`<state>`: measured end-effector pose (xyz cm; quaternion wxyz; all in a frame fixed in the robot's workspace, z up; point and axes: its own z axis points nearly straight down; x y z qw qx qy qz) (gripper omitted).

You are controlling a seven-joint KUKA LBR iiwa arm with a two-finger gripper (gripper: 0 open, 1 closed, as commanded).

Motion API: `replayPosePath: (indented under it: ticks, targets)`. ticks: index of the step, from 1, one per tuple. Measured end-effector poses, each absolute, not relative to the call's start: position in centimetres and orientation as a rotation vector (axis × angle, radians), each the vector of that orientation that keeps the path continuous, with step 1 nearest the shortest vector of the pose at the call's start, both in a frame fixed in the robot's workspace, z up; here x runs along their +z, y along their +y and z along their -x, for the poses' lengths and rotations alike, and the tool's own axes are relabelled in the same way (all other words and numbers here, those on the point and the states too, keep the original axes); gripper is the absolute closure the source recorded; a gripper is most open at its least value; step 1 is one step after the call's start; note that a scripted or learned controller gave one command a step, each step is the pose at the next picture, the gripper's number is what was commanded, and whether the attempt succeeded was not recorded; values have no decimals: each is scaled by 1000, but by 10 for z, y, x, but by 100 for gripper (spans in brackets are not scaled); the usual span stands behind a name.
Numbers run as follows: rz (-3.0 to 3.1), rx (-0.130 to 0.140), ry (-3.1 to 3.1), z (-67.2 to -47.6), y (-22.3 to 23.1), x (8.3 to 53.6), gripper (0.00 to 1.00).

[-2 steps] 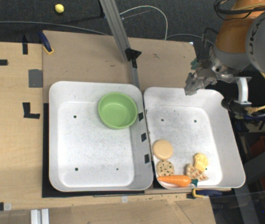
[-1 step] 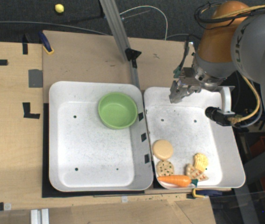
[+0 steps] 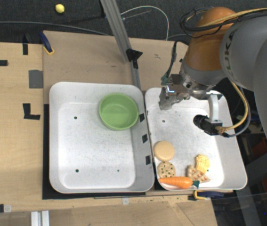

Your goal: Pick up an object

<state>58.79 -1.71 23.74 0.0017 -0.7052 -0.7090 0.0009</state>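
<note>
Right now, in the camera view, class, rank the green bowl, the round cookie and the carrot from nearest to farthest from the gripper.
1. Green bowl, left bin, beside the gripper.
2. Round cookie, right bin, below the gripper.
3. Carrot, right bin's near edge.

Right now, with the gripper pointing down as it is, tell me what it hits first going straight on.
Most likely bare floor of the right bin, near its back-left corner below the gripper. The toy food sits nearer the front; depth is hard to judge.
</note>
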Motion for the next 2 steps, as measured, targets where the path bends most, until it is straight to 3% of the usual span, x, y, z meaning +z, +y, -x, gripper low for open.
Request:
replayPosePath:
  ticks: [2]
  targets:
    - [2212,5,-2224,-524,74,225,100]
